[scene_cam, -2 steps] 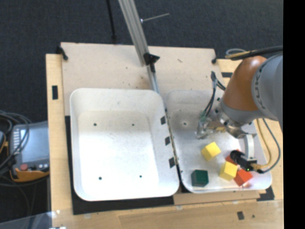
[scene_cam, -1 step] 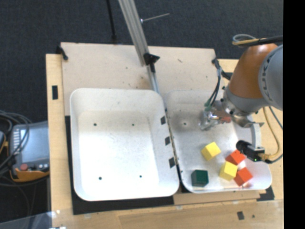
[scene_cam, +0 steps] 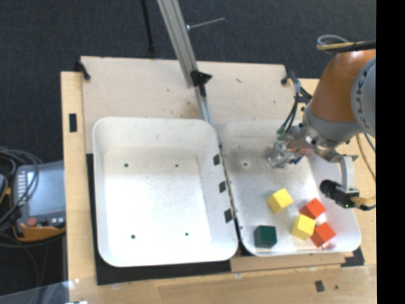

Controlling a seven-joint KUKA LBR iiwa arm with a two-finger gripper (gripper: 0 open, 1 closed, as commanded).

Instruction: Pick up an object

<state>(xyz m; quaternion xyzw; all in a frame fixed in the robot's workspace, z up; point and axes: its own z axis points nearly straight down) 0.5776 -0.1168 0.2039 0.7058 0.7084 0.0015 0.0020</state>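
Blocks, matte cubes — yellow [scene_cam: 280,200], green [scene_cam: 266,235] — sit at five o'clock in the right bin [scene_cam: 253,138]; gripper [scene_cam: 281,157] state: cannot tell.

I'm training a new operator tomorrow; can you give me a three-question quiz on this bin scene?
1. True or false: all the blocks lie in the right bin.
2. Which block is nearest the divider between the bins? A) green block B) orange block C) red block
3. How many yellow blocks are there?

Key: 1 true; 2 A; 3 two. The gripper hovers above them all.
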